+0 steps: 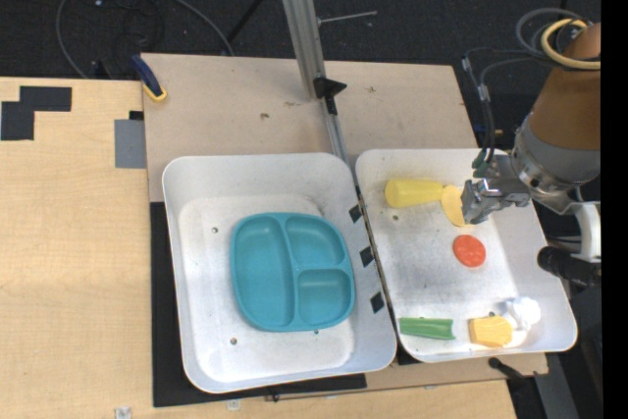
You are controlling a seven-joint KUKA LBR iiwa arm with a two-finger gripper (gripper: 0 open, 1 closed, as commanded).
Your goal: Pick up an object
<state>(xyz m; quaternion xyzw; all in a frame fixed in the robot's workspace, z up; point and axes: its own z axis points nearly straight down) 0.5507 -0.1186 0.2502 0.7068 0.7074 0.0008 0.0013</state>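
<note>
Camera view: hand (478, 201) partly hides the yellow toy (420, 192); whether it is spread cannot be told.

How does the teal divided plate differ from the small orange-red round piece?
The teal divided plate lies in the left bin; the orange-red round piece lies in the right bin, close below the gripper. The plate is far larger. The plate is a rounded rectangle with three compartments; the round piece is a plain disc-like shape. Both rest flat on a white bin floor.
</note>
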